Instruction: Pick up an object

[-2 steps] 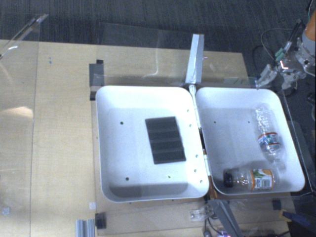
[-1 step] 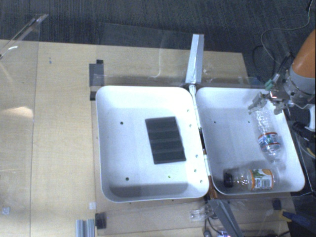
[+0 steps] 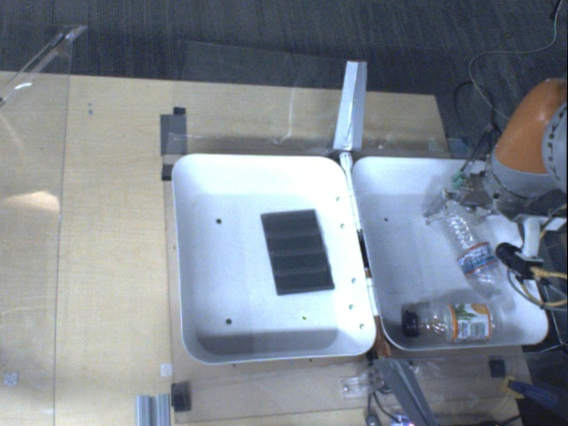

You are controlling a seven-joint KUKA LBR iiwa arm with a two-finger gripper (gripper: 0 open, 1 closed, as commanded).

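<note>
**Two bins, two bottles, arm parked at the right edge**

Two shallow white bins sit side by side on the counter (image 3: 98, 264), which is light wood and takes up most of the shot, with dark carpet behind it. A clear sheet of something like acrylic lies over the counter's left part, you can just catch its edges and glare.

Left bin (image 3: 200, 238) is the roomier looking one from this angle. It has a dark ridged rectangular pad (image 3: 297, 252) lying flat near its middle, turned at a slight slant.

Right bin (image 3: 399, 229) touches the left bin along the centre divide, and a grey metal bar (image 3: 351, 105) stands up right behind where they meet.

The arm (image 3: 532, 145) comes in over the right bin's far right side; you mostly see the orange band and some grey below it. The tool (image 3: 470, 192) seems to be down around the upper right of that bin, but it's a muddle of grey parts and cables there, so I honestly cannot tell how it's set or if it has anything.

Bottle-wise: a clear plastic bottle with an orange label (image 3: 448, 321) lies on its side along the right bin's near wall, dark cap pointing left. A second, crumpled clear bottle with a blue label (image 3: 469, 251) lies slanted just above it, its top end reaching up toward the tool.
</note>
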